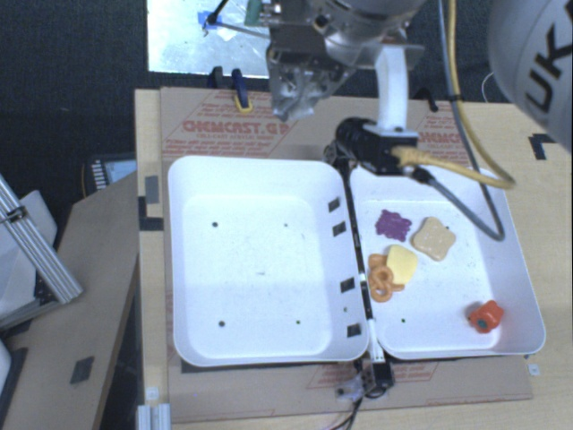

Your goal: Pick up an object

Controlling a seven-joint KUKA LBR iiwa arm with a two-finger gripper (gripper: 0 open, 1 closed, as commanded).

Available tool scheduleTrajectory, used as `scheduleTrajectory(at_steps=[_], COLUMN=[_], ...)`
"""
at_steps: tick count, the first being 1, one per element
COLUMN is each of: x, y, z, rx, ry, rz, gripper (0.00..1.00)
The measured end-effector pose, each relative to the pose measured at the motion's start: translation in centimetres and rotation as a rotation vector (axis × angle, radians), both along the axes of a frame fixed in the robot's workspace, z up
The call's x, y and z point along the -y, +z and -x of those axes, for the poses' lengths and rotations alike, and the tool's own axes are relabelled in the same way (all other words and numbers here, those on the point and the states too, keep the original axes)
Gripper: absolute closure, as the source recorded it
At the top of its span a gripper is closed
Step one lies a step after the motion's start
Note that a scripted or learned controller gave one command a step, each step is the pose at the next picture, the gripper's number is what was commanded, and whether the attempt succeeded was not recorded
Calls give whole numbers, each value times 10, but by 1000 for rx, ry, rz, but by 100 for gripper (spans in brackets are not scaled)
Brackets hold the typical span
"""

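The end effector [300, 92] is seen at the top centre of the frame, above the far rim of the left bin [183, 240]; whether it is spread or closed cannot be told. The objects lie well apart from it, lower right, in the right bin [515, 280]: a purple piece [393, 225], toast [433, 238], a yellow piece [403, 263], an orange ring [382, 282] and an orange-red item [485, 316].

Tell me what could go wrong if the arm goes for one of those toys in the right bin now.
The yellow piece and the orange pretzel-shaped toy touch, so closing on one may drag or lift both. The orange toy with the green tip sits near the right bin corner, where a finger could hit the wall. The gripper hangs beyond the bins, so it has far to travel.
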State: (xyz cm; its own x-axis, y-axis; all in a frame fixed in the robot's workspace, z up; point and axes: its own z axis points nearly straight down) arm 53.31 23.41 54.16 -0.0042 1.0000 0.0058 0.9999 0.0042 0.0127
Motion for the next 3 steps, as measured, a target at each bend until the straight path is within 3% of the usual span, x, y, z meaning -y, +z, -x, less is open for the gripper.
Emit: scheduleTrajectory(at_steps=[1,2,3], x=[0,0,0], y=[-6,5,5], z=[0,0,0], rx=[-11,-8,-9], ry=[-1,2,2], rz=[5,3,3], gripper=[0,100,0])
